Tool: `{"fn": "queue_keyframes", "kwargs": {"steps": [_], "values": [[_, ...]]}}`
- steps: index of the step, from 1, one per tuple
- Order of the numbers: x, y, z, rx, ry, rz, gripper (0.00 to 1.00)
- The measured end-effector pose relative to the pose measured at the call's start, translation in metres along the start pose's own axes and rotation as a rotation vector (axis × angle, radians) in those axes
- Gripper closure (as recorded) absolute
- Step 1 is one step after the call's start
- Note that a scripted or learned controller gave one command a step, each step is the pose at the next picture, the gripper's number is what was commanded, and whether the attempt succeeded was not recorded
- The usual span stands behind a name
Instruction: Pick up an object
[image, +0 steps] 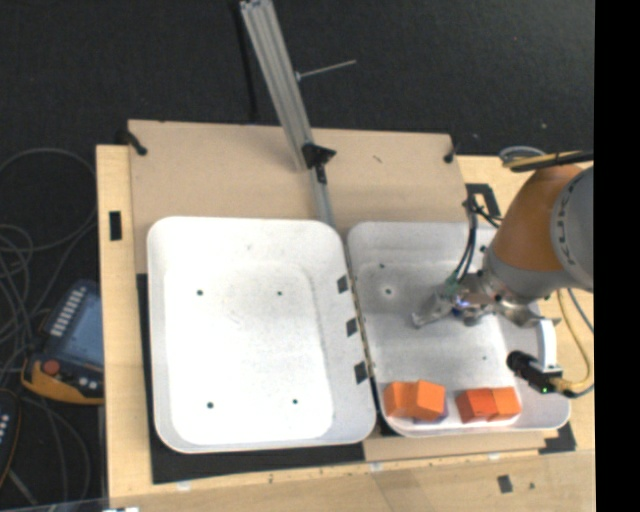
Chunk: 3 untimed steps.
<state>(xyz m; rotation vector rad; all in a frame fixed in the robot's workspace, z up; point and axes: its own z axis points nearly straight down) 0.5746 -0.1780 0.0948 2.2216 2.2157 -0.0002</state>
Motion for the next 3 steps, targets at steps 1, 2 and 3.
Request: {"fn": "queue_keyframes", "kwargs": {"steps": [1,2,3], "values": [[-0.008,0.058,-0.003,-0.001,0.001,-0.005,0.0],[-0.019,0.094,0.001,0.048,-0.001,0.007,0.0],[-0.013,0.105,-0.015,-0.001,-0.003,-0.008,1.0]]}}
